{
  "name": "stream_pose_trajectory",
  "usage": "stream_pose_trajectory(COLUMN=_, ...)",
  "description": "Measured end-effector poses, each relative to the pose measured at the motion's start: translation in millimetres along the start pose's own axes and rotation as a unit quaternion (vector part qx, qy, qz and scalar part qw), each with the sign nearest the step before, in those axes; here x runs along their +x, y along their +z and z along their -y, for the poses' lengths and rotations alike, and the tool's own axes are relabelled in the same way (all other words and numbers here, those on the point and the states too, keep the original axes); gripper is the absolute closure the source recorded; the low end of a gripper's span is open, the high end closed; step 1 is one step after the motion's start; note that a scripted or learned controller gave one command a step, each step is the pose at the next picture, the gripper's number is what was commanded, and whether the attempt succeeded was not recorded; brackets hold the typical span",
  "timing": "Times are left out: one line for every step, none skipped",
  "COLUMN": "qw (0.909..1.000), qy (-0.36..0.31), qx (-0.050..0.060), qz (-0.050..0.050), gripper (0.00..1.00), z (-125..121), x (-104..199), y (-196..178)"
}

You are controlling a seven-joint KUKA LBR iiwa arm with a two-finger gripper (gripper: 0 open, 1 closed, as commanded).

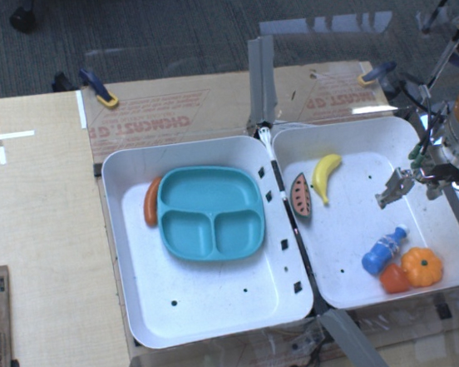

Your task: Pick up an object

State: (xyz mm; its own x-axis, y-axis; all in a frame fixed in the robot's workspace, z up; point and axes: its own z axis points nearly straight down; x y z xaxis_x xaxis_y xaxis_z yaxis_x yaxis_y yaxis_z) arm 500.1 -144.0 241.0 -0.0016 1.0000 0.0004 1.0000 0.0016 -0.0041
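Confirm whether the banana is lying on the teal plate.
No, the banana lies on the floor of the right bin, beside the watermelon slice, while the teal plate sits in the left bin.

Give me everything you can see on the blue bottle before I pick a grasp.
The bottle is small, blue and plastic-looking, with a paler, clearer neck end. It lies on its side in the right bin, slanted, neck pointing up and right in the picture. Its lower end touches the red piece, and the orange pumpkin sits right beside it; contact there is unclear. The gripper hovers above it in the picture, holding nothing.
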Motion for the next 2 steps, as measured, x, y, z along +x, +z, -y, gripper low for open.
stream_pose_trajectory(qw=1.0, qy=0.002, qx=-0.001, qz=0.0, gripper=0.0, z=22.5, x=-6.1, y=150.2)
stream_pose_trajectory(qw=1.0, qy=0.001, qx=-0.001, qz=0.001, gripper=0.0, z=-65.2, x=73.3, y=49.5)
